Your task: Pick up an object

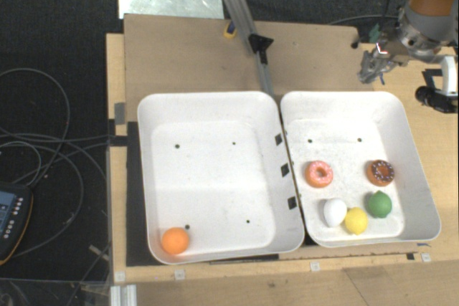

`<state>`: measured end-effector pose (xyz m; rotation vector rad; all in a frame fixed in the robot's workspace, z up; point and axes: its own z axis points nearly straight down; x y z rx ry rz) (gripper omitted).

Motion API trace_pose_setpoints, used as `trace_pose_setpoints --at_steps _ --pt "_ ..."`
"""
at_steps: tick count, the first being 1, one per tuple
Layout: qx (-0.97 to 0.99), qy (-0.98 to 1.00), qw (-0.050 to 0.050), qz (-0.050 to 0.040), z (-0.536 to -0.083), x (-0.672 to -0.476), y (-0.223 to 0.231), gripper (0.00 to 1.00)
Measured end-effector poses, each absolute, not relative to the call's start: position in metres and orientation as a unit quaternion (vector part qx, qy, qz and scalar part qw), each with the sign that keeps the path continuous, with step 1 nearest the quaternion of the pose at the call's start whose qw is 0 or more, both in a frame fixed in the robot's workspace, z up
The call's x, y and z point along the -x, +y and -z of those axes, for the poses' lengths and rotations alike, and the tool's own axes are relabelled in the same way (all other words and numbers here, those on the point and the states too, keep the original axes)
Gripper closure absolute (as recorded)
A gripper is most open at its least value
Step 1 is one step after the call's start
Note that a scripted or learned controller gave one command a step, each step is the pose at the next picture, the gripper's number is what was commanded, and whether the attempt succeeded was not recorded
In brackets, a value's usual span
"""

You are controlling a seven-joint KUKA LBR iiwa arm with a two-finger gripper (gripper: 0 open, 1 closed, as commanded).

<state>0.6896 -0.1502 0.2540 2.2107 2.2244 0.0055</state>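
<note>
I am seeing the gripper (373,72) hovering beyond the right bin (412,147); finger state: cannot tell. Lying inside: pink doughnut (319,173), chocolate doughnut (381,172), egg (334,211), lemon (356,221), lime (379,204). Left bin (154,154): orange (175,241).

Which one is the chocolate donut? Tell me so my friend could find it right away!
Look in the right bin, the one nearest the robot arm, where five small things sit near its front. The chocolate donut is farthest right in the back pair, just above the green ball. It is dark brown with sprinkles, while the other donut is pink.
</note>
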Motion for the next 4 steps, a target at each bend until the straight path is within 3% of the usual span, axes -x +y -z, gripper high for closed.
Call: trace_pose_setpoints --at_steps 2,4 --pt "-0.703 0.711 0.0 -0.0016 -0.265 -0.686 -0.046 1.0" --pt "-0.703 0.711 -0.001 -0.0008 -0.235 -0.67 0.068 1.0"
